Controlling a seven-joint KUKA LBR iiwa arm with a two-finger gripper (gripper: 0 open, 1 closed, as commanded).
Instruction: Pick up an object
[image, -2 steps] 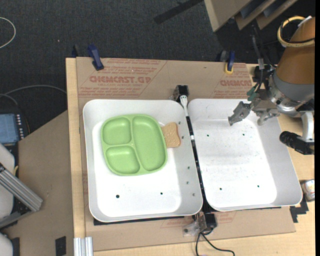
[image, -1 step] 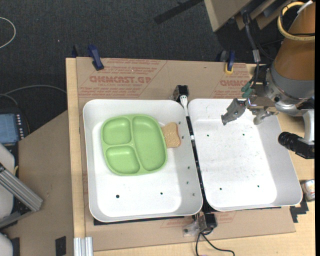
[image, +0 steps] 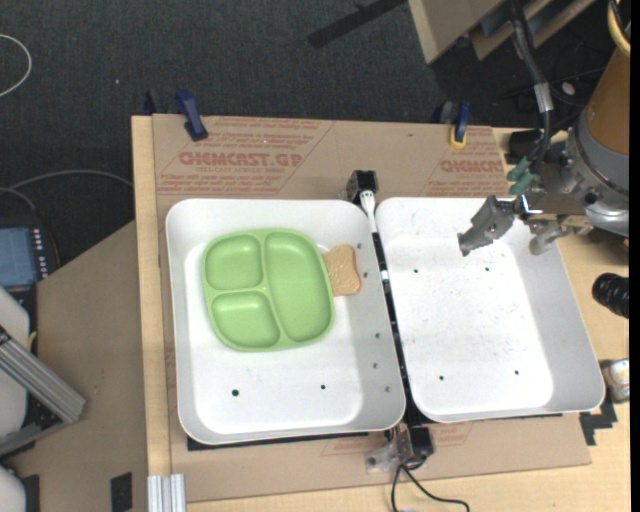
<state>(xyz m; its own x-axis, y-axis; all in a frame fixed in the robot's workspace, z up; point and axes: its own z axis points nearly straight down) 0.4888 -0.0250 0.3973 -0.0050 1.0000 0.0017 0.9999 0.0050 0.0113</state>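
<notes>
Gripper (image: 508, 228) fingers hang spread over the far right part of the right bin (image: 480, 390), one grey finger reaching left and down, the other shorter one to its right, with nothing between them. Behind it, the grey arm (image: 600, 160) comes in from the right edge.

Over in the left bin (image: 200, 400) lies a green tray (image: 267, 289), rounded at the corners and split into three wells: two smaller ones on its left side, one long one on its right. It sits flat in the far half of that bin. Just beside its right edge, touching or nearly so, lies a small tan piece (image: 344, 269), flat and roughly bread-shaped with a speckled surface; what it is made of cannot be told. It rests near the bin's right wall, well apart from the gripper.

Both bins sit on a brown board (image: 240, 150) with red print, held by blue clamps (image: 190, 113) at the far edge.
</notes>
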